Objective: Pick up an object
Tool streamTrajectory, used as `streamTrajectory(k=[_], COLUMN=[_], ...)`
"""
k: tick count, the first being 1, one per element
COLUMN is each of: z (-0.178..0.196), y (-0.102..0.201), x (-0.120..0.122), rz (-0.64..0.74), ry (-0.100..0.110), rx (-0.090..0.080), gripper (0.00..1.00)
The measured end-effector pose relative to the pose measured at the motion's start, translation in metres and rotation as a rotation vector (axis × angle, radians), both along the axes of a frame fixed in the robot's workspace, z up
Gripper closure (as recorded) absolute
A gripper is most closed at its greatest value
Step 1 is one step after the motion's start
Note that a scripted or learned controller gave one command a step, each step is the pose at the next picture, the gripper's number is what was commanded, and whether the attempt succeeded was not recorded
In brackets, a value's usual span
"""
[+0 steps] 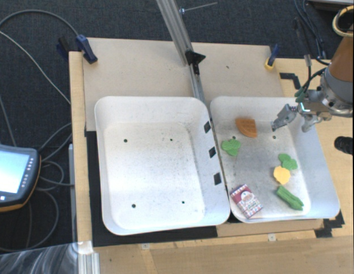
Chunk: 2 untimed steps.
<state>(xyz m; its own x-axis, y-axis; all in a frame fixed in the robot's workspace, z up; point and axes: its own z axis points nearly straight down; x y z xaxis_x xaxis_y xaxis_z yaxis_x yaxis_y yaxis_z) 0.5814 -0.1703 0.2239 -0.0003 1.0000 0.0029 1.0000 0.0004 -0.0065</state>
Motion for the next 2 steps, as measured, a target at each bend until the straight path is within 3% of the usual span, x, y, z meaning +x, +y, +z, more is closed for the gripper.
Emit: streamTrajectory(k=[1,2], z=[0.003,-0.041], y=[0.000,0.002], x=[0.001,-0.005], rz=[0.001,0.000], ry=[-0.004,0.000], rx=[-0.001,0.000], gripper=[0.00,0.00])
